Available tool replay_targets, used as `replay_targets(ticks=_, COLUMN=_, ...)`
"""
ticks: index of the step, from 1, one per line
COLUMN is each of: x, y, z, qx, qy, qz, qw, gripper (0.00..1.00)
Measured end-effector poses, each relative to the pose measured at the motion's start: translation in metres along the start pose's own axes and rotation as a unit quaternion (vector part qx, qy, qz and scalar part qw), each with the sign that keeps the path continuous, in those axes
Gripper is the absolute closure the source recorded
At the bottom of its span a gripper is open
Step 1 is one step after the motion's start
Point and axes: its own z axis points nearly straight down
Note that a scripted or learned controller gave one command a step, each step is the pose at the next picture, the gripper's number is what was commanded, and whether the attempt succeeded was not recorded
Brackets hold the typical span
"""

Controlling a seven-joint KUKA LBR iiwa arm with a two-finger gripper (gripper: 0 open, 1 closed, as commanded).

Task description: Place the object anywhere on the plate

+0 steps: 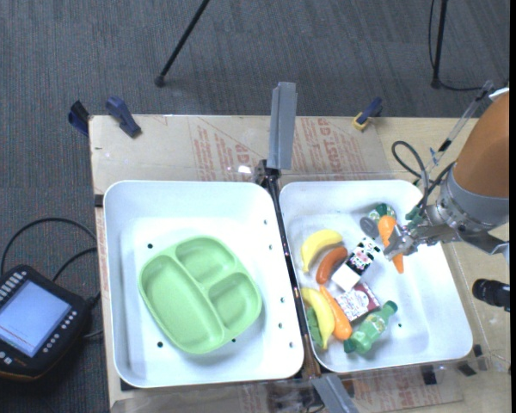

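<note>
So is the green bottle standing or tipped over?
Tipped over: the green bottle lies on its side at the right bin's front, beside the bananas.

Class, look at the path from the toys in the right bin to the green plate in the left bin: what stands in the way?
Just the two bin walls meeting in the middle; the plate sits beyond them.
</note>
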Motion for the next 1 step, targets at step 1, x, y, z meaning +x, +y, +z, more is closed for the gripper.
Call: replay_targets(ticks=1, x=0.0635, y=0.0378, z=0.0407, qx=0.002, qy=0.0, qz=-0.012, qw=0.9999, gripper=1.0)
